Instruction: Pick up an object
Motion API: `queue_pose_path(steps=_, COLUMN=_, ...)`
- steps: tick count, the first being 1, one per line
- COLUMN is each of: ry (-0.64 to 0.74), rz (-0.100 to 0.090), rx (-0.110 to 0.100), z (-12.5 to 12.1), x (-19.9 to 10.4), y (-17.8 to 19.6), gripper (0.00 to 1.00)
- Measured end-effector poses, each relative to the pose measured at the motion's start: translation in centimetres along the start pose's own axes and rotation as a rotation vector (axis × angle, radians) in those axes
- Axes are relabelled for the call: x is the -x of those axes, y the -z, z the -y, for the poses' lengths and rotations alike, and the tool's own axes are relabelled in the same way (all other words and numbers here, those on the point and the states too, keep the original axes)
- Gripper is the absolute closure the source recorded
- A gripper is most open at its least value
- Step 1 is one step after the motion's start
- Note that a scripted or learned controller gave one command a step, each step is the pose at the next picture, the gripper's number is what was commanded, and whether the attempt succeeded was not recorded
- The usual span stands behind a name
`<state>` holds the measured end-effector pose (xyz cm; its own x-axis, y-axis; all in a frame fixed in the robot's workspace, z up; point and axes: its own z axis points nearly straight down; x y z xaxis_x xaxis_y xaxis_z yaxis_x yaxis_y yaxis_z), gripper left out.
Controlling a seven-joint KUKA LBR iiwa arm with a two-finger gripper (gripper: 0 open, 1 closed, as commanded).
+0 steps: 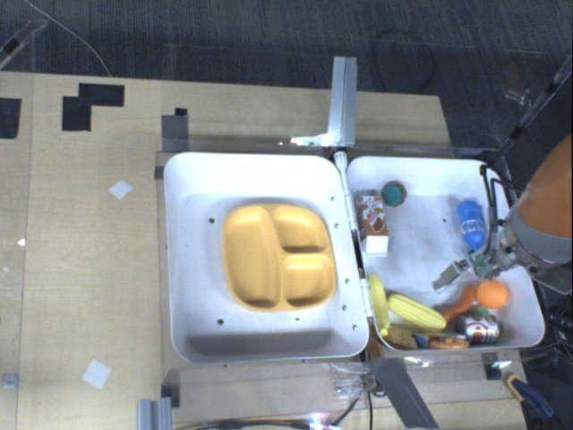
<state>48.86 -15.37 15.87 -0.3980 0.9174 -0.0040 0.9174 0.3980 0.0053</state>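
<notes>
The right bin (421, 240) holds several objects: a green ball (393, 193), a blue bottle (471, 224), a brown snack box (370, 211), a white block (376, 245), a banana (378, 301), a corn cob (417, 312), a carrot (460, 301), an orange (491, 294) and a can (482, 330). My gripper (464, 272) hangs low over this bin, just below the blue bottle and up-left of the orange. It is open, with bare bin floor between its fingers. The arm's wrist covers the bin's right wall.
The left bin (197, 240) carries a yellow divided tray (277, 256). A metal post (344, 97) rises behind the ridge between the bins. Wooden bench top stretches to the left.
</notes>
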Motion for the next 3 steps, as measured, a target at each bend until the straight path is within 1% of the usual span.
queue_pose_path(steps=1, ry=0.14, rz=0.004, rx=0.006, z=0.4, x=1.3, y=-6.9, gripper=0.0)
queue_pose_path(steps=2, ry=0.213, rz=0.012, rx=0.008, z=-0.4, x=-0.2, y=-6.8, gripper=0.0)
queue_pose_path(steps=3, ry=0.247, rz=0.004, rx=0.006, z=-5.7, x=7.8, y=-7.1, gripper=0.0)
